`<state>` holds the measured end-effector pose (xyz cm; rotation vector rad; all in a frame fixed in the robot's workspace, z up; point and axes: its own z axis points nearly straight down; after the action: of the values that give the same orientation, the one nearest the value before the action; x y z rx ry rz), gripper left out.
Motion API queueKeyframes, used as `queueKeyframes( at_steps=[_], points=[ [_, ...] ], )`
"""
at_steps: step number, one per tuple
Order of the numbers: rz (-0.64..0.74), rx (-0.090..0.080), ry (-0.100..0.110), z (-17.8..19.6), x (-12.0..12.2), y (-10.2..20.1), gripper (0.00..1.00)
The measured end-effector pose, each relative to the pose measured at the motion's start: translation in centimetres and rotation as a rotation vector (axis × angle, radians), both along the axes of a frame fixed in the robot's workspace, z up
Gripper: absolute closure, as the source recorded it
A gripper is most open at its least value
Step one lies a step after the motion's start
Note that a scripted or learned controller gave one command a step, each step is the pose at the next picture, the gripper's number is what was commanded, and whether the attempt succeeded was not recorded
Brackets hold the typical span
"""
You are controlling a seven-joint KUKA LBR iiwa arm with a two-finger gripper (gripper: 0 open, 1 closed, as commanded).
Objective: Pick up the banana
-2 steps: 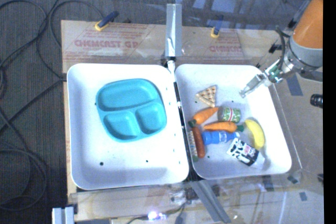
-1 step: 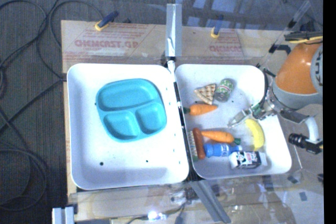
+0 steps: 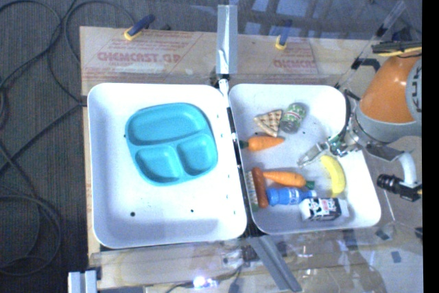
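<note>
The metal tool (image 3: 317,153) hangs with its thin fingers spread apart, gripping nothing, just beside the smooth, curved yellow banana (image 3: 335,175). Both sit in the right glossy white bin (image 3: 357,213).

The arm (image 3: 394,103) enters from the right edge of the desk, at about mid-depth. Its orange band forms a rounded dome near the desk's right edge, with grey housing directly beneath it. From the housing the wrist slopes down and to the left. The tool (image 3: 317,153) is at the end of the wrist, over the right half of the desk, nearer the right edge than the centre line. The tool's two thin metallic fingers (image 3: 309,156) point left and slightly toward the front edge. The fingers stand slightly apart, with nothing visible between them.
</note>
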<state>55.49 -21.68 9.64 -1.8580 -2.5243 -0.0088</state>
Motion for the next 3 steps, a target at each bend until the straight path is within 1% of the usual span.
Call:
queueKeyframes(
  at_steps=[1,2,3],
  points=[
    [0.0,0.0,0.0,0.01,0.01,0.0,0.0],
    [0.0,-0.004,-0.003,0.95,0.11,-0.03,1.0],
    [0.0,-0.004,-0.003,0.94,0.09,-0.04,0.0]
  ],
)
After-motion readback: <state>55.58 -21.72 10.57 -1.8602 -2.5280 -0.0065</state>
